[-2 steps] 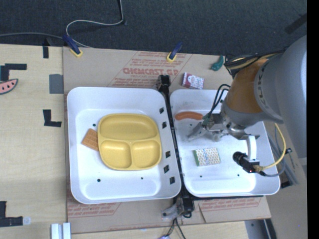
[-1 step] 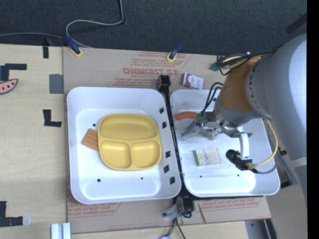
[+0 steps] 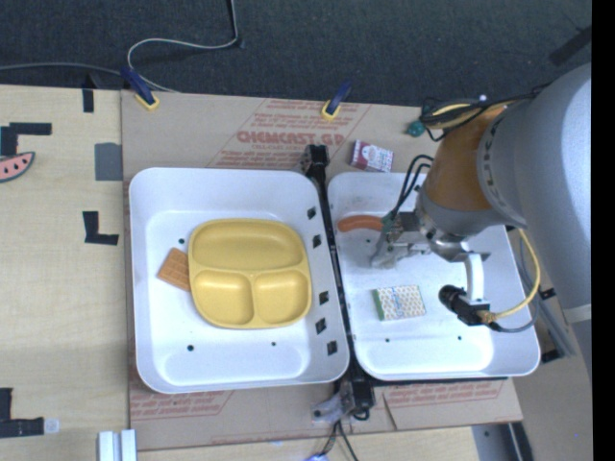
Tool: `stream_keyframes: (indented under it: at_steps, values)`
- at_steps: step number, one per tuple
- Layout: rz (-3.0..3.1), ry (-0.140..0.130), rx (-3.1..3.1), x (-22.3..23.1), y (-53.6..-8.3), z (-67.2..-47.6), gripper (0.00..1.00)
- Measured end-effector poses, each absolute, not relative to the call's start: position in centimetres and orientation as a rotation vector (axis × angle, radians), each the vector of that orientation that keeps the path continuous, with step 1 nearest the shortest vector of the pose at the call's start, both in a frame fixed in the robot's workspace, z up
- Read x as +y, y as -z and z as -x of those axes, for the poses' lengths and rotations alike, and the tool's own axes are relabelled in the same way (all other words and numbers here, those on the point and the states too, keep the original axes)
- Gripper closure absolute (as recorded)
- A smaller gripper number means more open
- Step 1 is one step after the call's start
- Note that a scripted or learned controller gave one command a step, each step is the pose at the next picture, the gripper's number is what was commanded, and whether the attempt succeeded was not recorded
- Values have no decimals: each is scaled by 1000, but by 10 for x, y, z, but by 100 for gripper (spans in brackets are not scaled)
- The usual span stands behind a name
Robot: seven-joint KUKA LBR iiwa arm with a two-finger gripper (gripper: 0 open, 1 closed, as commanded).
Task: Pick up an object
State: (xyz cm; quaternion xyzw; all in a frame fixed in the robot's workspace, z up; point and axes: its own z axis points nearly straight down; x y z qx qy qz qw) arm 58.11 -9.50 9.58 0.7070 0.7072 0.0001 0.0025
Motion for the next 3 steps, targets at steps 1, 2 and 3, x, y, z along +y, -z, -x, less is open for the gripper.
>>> stream_keyframes:
  at_steps: [1, 2, 3]
  values:
    - [-2218, 0, 2218, -95, -96, -581, 0]
    - [-2215, -5, 2218, -94, -87, -558, 0]
    - [-2215, -3, 2217, -95, -96, -558, 100]
